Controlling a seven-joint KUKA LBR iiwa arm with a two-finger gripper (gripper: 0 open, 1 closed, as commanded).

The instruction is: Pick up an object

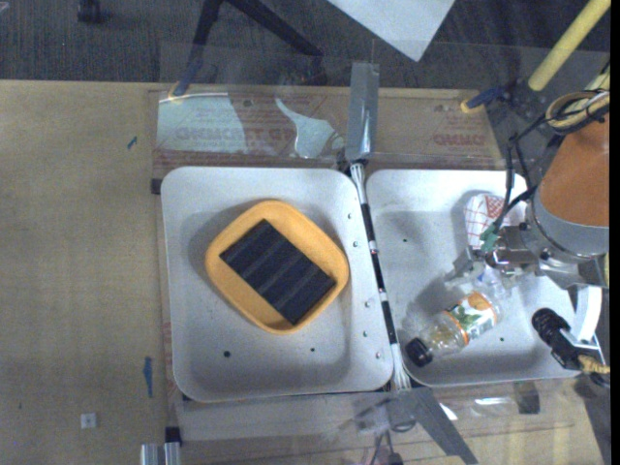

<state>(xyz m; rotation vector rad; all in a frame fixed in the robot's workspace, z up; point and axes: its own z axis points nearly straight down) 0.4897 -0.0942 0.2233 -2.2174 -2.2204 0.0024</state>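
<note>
The arm (581, 192) is cut off by the picture's right edge. Its wrist hides the claw (499, 252), whose fingertips are too blurred to tell apart. It also covers part of a red-and-white paper item (481, 211). The clear plastic bottle (455, 325) has a label too small to read.

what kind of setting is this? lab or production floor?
Most likely a robotics lab. Two white bins sit taped to a wooden bench, loaded with odd test items: an orange tray and a plastic bottle. An office chair base stands behind.
</note>
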